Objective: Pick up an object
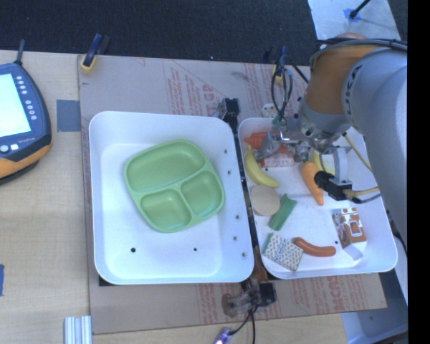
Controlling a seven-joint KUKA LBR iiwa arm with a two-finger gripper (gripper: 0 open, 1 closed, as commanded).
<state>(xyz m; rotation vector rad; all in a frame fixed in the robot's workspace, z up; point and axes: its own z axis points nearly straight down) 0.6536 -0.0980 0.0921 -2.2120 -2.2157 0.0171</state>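
Nothing had been picked up yet, as far as I could see. Every item lay on the floor of the right bin (376, 264): a banana (260, 173) along the left side, a carrot (312, 183) near the middle, a pale round piece (265, 203) with a green strip (282, 212) beside it, a sausage (314, 248), a checkered packet (279, 252), and a small printed box (350, 227) towards the right wall. A red piece (254, 140) sat near the top left corner. The left bin (107, 192) held a green divided plate (174, 185), lying flat and untouched. So I judged the whole of the lift was left to do.

The arm (358, 84) came in from the right, its orange band high above the bin's far right corner, the wrist bent down into the upper part of the right bin. The jaws (287, 143) hung low among cables, just above the banana's upper end and beside the red piece. Whether they stood open or closed I could not tell; the wrist hardware and wires hid them, and I saw nothing gripped between them.

On the table (36, 249) to the left lay a handheld control pendant (11, 124), well apart from the bins.
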